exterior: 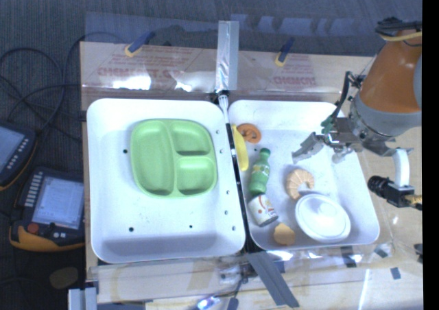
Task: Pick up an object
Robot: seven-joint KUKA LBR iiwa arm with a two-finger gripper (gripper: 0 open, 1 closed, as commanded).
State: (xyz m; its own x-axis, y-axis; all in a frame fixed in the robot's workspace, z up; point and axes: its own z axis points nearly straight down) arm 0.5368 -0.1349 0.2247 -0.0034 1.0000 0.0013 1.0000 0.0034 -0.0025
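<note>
End effector hangs over the upper part of the right bin, fingers spread apart, nothing between them. Pickable things all sit in that bin: green bottle lying near the divider, banana tight against the left wall, orange donut at the top, pastry mid-bin, white bowl lower right, small can and an orange chunk near the front.

My read: pastry is the closest target, just below and left of the fingers, with free space around it. Come straight down, centre the fingers across its narrow side. Skip the banana, wall blocks one finger. Bowl looks too wide and slick for a rim-less pinch.

Left bin carries a green divided plate. Bench has taped plastic sheeting at the back with clips. Dark carpet all round; cables and a handheld controller on the floor at the left.
</note>
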